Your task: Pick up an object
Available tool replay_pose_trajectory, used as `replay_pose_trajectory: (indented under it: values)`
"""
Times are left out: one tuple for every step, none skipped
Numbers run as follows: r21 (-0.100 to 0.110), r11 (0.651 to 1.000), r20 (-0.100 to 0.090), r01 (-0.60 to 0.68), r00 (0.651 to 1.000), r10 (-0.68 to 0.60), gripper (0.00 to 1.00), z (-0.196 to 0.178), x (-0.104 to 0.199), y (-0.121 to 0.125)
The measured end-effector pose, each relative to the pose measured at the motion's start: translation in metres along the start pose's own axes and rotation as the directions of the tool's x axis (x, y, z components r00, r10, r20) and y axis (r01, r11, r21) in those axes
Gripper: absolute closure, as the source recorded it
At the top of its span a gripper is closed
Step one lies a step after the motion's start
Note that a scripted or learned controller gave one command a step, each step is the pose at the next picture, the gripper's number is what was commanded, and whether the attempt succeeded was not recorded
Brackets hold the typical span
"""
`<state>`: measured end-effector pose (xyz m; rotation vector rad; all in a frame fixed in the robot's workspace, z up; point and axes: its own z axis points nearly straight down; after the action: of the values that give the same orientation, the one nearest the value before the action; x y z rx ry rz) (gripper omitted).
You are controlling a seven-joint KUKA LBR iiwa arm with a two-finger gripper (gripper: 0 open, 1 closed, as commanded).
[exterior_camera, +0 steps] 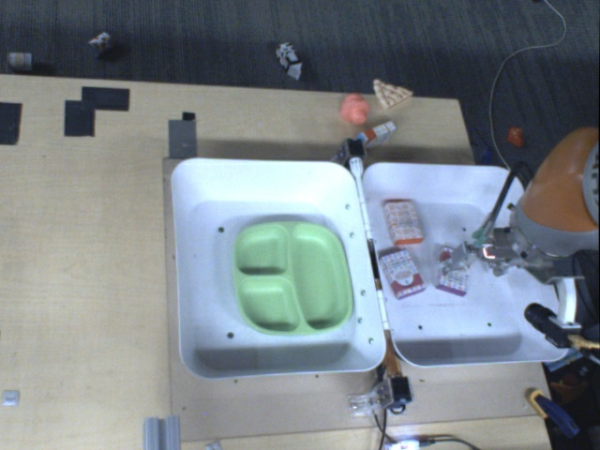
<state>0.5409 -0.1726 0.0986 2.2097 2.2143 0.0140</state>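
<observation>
Where the grey arm (562,223) with its orange band comes in from the right, got the gripper (484,248) sitting low over the right bin (469,345), roughly mid-height and toward that bin's right half. Can't tell if the gripper is apart or together, way too small and blurry from up here. Can't see anything clamped in it either, so not calling it a hold.

Counting three small packets in that same bin. Closest to the gripper: a clear packet (454,276), just beside it on the left and a bit lower, lying flat on the bin floor. Honestly can't say whether touching or just close. Further left, near the divider between the bins, a red-and-white packet (401,273), also flat. Above that one, an orange-and-white packet (403,220), well apart from the gripper.

Over in the left bin (202,251), just a green plate (292,277) with three compartments, sat in the middle.

Outside the bins, up on the bench (84,251) along the top edge: a pink ball (354,109), and near it on the right a tan wedge-shaped thing (392,93). Also some kind of small tube (380,134) just below those, near the top of the seam between the bins.
</observation>
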Motion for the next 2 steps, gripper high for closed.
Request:
replay_pose_trajectory:
  values:
    - [-0.003, 1.0, -0.001, 0.002, 1.0, -0.002, 1.0, -0.011, 0.0013, 0.0017]
    - [-0.002, 1.0, -0.001, 0.003, 1.0, -0.003, 0.0, -0.0109, 0.0013, 0.0015]
